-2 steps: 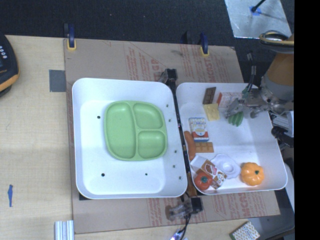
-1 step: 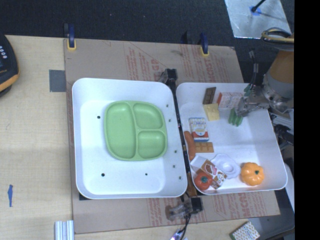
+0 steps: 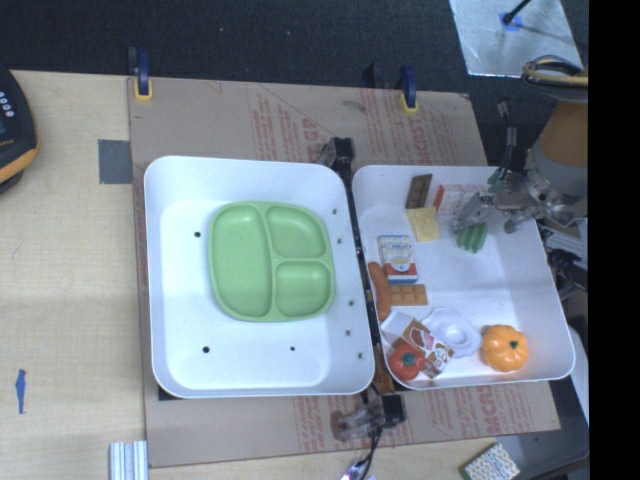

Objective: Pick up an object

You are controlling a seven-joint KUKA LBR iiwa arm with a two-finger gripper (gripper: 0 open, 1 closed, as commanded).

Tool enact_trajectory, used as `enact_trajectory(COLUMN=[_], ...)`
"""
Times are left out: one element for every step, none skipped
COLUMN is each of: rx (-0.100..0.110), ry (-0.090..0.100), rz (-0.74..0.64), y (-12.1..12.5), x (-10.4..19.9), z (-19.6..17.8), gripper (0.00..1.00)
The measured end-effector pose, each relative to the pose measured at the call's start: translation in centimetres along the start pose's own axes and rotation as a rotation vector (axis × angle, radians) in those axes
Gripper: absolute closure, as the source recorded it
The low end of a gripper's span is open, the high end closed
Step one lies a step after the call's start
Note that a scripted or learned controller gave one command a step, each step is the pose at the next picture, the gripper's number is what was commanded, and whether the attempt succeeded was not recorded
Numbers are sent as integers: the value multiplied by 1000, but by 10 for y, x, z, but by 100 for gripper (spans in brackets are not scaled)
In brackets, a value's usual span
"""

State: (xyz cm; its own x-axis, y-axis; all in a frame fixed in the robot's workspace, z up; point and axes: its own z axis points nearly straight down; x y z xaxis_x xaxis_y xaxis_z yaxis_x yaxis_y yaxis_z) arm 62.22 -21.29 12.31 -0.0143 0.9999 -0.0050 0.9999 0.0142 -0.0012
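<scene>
The arm reached in over the upper right corner of the right bin [image 3: 560,298], and its gripper [image 3: 478,213] sat low there, right above a small green object [image 3: 472,236], possibly a toy vegetable. This looked like the closing-in step of a pick, with the green piece as the likely target. How wide the gripper stood could not be told, and nothing was plainly held by it.

The green piece lay in the bin's upper right part, just right of a yellow block [image 3: 424,225]. Its long axis ran roughly up and down the view, slightly tilted. Which end was its tip could not be told.

The next move would call for the gripper to straddle that piece across its short side, close, then lift straight up.
</scene>
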Motion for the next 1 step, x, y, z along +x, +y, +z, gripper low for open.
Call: enact_trajectory(rx=[-2], ry=[-2], rz=[-2], y=[0], x=[-1], z=[-11], gripper=[100])
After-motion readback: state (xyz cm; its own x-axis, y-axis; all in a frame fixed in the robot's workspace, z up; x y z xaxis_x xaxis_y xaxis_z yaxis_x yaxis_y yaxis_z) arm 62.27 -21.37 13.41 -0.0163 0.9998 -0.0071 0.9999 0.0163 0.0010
